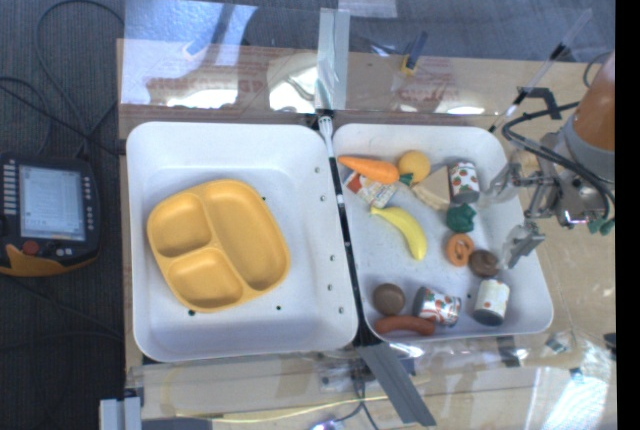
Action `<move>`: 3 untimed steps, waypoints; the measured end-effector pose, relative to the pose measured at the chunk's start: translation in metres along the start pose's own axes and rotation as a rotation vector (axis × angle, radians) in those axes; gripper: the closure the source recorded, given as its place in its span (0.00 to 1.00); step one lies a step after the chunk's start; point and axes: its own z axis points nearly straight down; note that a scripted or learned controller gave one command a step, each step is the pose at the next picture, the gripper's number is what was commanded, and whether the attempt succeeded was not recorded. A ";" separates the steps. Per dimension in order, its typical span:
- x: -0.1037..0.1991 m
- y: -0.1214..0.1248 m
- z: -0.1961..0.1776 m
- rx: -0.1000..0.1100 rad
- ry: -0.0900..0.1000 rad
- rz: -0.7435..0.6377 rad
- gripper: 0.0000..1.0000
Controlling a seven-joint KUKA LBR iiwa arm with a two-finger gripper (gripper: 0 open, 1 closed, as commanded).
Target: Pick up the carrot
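You have two white bins side by side on the bench: the left bin holds a yellow divided plate, and the right bin holds the rest. The carrot lies in the right bin's far left corner, beside a lemon, with a banana just nearer and cans, a sausage and small round pieces toward the near edge. The end effector hangs over the right bin's right edge, well apart from the carrot; you cannot tell its state.
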 end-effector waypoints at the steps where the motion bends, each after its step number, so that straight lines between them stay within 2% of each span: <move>1: -0.063 0.038 0.114 -0.003 0.008 0.117 0.00; 2: -0.028 0.031 0.145 0.001 -0.015 0.098 0.00; 3: -0.106 0.097 0.019 0.000 -0.013 0.009 0.00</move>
